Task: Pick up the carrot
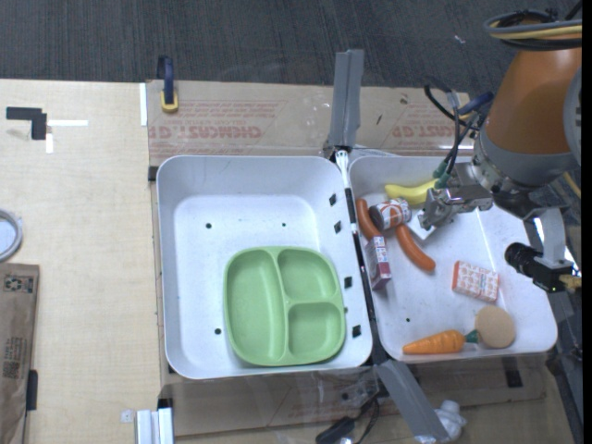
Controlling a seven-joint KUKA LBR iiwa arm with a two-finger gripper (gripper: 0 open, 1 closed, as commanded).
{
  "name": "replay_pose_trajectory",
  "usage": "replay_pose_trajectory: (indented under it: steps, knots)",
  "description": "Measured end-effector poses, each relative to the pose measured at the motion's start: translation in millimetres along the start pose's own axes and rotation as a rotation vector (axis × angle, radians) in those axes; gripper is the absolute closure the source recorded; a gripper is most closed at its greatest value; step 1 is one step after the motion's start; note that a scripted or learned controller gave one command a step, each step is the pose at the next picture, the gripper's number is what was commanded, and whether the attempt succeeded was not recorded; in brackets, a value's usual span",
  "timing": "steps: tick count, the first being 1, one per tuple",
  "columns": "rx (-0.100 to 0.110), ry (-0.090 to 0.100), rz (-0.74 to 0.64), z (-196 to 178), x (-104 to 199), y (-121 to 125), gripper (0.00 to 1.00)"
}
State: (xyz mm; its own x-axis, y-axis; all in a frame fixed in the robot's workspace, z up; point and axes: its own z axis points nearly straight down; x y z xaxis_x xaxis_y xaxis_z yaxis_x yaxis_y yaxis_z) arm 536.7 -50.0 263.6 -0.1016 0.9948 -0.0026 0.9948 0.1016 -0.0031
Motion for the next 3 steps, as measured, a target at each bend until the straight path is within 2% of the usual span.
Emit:
replay_pose_trajectory:
  steps: [1,2,3]
  knots:
    - [-0.002,0.000,-0.335,26,-24,28,1.00]
    - [-0.004,0.001,-0.944,72,4,56,1.00]
    - [-0.008,-0.004,-1.065,9,-59,99,1.00]
